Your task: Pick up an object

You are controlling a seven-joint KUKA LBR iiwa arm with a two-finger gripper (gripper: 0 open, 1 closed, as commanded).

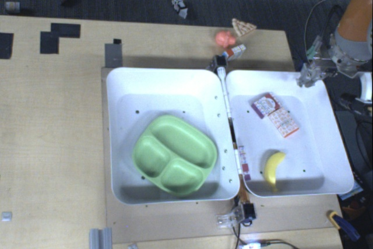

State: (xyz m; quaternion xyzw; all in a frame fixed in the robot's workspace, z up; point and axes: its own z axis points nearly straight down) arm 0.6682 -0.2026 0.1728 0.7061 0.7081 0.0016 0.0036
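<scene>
A yellow banana (273,167) lies near the front of the right bin (332,148). Two small printed packets lie further back in that bin: a dark red one (266,105) and a pale orange one (284,123). A green divided plate (175,153) rests in the left bin (119,125). My gripper (308,76) hangs over the right bin's back right corner, well apart from the packets and the banana, with nothing seen between its fingers.
On the bench behind the bins lie a pink ball (225,39), a wedge-shaped toy (243,27) and a small red and white item (235,52). The grey arm with its orange band (356,20) comes in from the upper right. Cables run along the right edge.
</scene>
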